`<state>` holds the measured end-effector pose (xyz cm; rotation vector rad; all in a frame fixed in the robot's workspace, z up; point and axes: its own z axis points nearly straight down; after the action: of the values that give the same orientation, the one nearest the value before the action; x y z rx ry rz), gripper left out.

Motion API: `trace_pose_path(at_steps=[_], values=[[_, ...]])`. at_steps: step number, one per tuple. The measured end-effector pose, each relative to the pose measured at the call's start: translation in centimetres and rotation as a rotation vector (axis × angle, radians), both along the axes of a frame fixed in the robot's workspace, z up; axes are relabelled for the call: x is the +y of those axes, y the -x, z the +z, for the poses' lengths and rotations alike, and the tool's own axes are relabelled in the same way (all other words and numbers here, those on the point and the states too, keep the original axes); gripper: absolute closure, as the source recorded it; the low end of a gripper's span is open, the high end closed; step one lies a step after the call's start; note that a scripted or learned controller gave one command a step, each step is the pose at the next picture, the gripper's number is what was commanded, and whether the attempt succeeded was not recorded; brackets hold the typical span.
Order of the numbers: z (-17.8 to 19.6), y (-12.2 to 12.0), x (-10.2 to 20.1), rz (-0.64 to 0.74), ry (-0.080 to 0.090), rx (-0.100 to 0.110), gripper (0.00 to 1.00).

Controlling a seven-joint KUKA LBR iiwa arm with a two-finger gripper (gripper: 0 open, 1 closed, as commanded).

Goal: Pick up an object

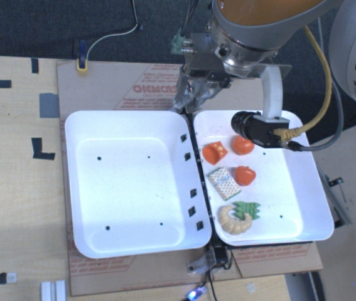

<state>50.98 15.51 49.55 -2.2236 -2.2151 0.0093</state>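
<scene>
Nearest, in the right bin [303, 221], a tan pastry [234, 221] lies touching a green leafy piece [247, 209]. Beyond them sits a small patterned packet [223, 183] beside a red ball [245, 175]. Farther back are a red block [214, 152] and another red ball [242, 145]. The left bin [127, 234] adjoins it. At the far rim where the bins meet hangs the gripper [193, 99]; I cannot tell how its fingers stand.
</scene>
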Motion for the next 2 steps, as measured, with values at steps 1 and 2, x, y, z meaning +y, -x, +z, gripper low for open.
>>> trace_pose_path(at_steps=[1,2], values=[[4.1,-0.9,7.7,0.011,-0.005,-0.009,1.0],[3.9,-2.1,7.9,0.006,-0.001,-0.006,1.0]])
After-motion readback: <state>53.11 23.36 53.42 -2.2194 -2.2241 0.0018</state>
